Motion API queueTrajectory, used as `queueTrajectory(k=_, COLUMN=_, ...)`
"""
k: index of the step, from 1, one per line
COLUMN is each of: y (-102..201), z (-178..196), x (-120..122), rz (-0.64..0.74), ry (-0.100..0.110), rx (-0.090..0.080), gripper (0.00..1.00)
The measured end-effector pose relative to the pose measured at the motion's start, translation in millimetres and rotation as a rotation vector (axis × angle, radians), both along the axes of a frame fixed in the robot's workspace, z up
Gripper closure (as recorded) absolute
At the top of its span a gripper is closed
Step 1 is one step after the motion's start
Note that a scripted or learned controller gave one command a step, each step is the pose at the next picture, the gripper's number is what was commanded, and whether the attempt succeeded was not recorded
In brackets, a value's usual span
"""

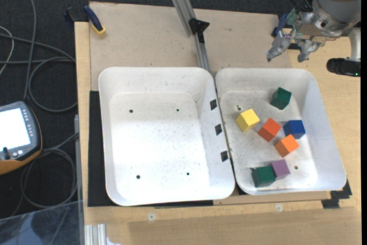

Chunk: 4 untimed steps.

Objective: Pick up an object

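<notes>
Several small blocks lie in the right bin (321,117): a dark green cube (280,98) at the back, a yellow one (248,119), a red-orange one (268,129), a blue one (294,128), an orange one (286,145), a purple one (280,168) and a green one (263,175) near the front. My gripper (290,50) hangs above the bench behind the right bin's back rim, with its two fingers spread apart and nothing between them. It is well above and behind the dark green cube.
The left bin (114,123) lies beside the right one. A slanted metal pole (183,3) rises from a clamp between the bins' back edges. A blue-and-yellow tool (94,19) lies at the bench's back left corner. Cables and a pendant (14,135) sit off the left side.
</notes>
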<state>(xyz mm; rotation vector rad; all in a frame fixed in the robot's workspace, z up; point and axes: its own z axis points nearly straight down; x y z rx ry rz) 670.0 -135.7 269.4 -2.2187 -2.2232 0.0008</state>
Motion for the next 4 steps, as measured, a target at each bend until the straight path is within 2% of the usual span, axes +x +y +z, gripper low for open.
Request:
queueTrajectory(k=1, y=-0.3, z=0.1, x=0.0, rz=0.0, ry=0.0, rx=-0.001, gripper=0.0)
queueTrajectory(k=2, y=4.9, z=-43.1, x=1.2, rz=-0.001, ry=0.004, rx=0.0, gripper=0.0)
queueTrajectory(k=3, y=1.0, z=-105.2, x=3.2, rz=-0.002, ry=0.007, rx=0.0, gripper=0.0)
queueTrajectory(k=4, y=0.3, z=-152.4, x=2.4, rz=-0.001, ry=-0.004, rx=0.0, gripper=0.0)
